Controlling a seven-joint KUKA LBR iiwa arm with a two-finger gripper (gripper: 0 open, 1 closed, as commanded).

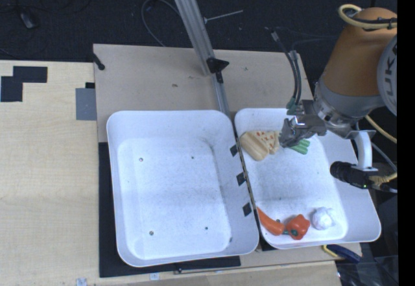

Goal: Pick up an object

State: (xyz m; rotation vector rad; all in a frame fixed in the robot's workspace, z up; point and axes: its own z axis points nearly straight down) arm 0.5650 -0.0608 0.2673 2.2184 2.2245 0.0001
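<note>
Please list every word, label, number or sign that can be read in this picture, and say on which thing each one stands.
"UK": partial dark letters on the grey arm housing, cut off by the picture's edge; the rest cannot be read.
No readable text on the two white bins or on the items inside the right one.
</note>
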